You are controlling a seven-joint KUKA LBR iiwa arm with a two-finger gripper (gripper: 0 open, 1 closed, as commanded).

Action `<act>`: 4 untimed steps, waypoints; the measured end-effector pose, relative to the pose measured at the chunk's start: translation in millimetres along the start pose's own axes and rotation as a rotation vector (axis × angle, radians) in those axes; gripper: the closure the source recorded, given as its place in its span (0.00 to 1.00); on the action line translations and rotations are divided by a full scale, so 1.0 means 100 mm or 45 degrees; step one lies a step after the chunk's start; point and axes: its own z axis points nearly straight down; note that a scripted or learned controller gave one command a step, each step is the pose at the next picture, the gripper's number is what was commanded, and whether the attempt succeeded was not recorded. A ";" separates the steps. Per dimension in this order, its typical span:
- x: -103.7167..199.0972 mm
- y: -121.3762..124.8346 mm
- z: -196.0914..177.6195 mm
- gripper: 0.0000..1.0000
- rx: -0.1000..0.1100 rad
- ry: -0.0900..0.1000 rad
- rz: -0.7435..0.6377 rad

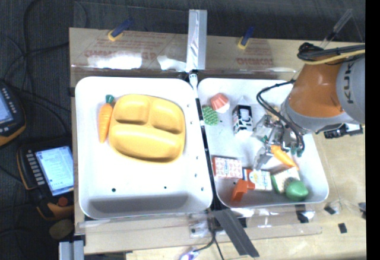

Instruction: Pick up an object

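Note:
My gripper (272, 149) hangs low over the right white bin (314, 161), near its right side, below the arm's orange band (317, 92). An orange wedge-shaped piece (284, 158) lies right at the gripper's tip; contact cannot be told. Around it lie a juice carton (261, 180), a green ball (295, 189), an orange block (240, 190) and a red-and-white carton (227, 167). Further back are a black-and-white can (242, 119), a pink cup-like toy (219, 102) and a green toy (210, 114).
The left white bin (89, 193) holds a yellow divided tray (147, 127) with a toy carrot (105, 120) beside it on the left. A ridge (200, 134) separates the two bins. Cables (270, 94) loop near the wrist.

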 end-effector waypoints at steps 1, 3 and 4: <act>0.52 -0.74 -0.02 0.00 0.004 -0.004 -0.036; 0.51 -0.72 -0.12 0.00 0.003 -0.003 -0.040; 0.01 -0.37 0.00 0.00 0.001 0.004 -0.078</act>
